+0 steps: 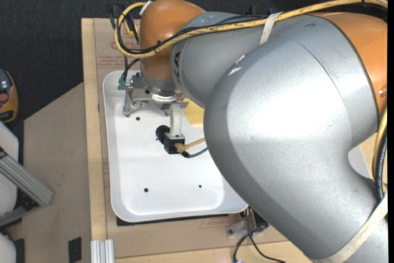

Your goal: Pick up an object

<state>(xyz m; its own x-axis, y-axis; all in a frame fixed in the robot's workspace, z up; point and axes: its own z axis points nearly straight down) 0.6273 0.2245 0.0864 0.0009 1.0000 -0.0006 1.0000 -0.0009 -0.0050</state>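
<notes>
My gripper [131, 105] hangs low over the far left corner of the left white bin [166, 197], close to its back wall. A small green bit [123, 80] shows at the gripper's left side; I cannot tell what it is. A pale yellow thing [194, 114] peeks out from under the arm at the bin's right side, mostly hidden. I see nothing held in the gripper.
The big grey and orange arm [289, 108] covers the right half of the view and nearly all of the right bin [364, 160]. The brown bench [95, 132] frames the left bin, and dark floor lies beyond it.
</notes>
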